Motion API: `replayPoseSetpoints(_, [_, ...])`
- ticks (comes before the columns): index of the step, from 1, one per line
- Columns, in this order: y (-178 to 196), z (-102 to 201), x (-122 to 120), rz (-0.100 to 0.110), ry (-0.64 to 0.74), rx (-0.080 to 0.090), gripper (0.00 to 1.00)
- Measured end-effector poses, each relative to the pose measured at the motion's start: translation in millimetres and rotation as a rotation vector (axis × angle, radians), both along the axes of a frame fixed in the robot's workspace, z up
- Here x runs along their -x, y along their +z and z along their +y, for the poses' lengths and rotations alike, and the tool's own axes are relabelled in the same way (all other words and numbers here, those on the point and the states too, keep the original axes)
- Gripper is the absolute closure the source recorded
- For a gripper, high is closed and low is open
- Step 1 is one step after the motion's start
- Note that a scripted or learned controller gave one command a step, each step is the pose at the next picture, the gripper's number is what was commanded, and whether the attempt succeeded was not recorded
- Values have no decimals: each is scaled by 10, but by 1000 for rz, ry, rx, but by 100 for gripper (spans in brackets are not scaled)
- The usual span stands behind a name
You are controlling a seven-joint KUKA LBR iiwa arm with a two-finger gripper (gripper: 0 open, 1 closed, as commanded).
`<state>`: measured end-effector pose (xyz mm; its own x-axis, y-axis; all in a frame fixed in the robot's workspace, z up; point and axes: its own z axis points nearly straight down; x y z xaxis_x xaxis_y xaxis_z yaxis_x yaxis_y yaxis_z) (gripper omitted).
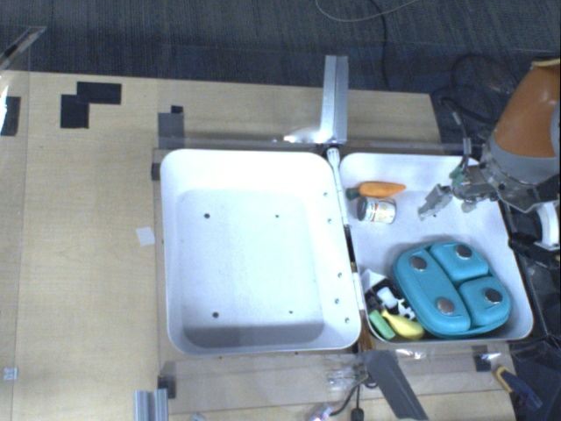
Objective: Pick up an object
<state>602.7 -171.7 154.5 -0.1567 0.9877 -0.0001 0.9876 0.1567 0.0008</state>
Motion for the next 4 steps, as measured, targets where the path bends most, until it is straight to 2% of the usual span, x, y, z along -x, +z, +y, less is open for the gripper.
replayPoseSetpoints(1, [-222, 816, -381, -3, 339, 1, 0])
replayPoseSetpoints(2, [-640, 767, -560, -13, 287, 3, 0])
replayPoseSetpoints(3, [-555, 772, -569, -11, 290, 2, 100])
replayPoseSetpoints(4, [292, 1097, -678, -2, 38, 1, 100])
